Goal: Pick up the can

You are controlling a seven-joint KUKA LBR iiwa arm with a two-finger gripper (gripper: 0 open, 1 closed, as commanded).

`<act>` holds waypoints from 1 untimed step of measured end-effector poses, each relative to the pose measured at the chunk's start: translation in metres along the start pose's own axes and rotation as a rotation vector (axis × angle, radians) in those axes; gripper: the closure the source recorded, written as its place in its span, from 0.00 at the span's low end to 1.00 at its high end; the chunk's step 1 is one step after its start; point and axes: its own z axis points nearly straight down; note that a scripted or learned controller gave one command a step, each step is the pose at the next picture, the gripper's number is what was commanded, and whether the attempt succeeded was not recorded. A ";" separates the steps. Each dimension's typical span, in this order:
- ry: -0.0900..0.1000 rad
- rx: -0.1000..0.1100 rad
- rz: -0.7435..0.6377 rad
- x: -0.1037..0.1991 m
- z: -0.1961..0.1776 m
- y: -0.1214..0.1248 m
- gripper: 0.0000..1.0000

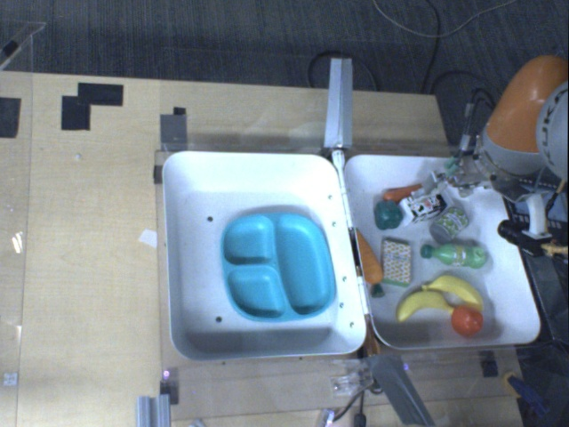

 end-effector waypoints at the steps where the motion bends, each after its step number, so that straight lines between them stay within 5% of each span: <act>1: -0.004 0.010 -0.056 0.018 0.001 0.016 0.00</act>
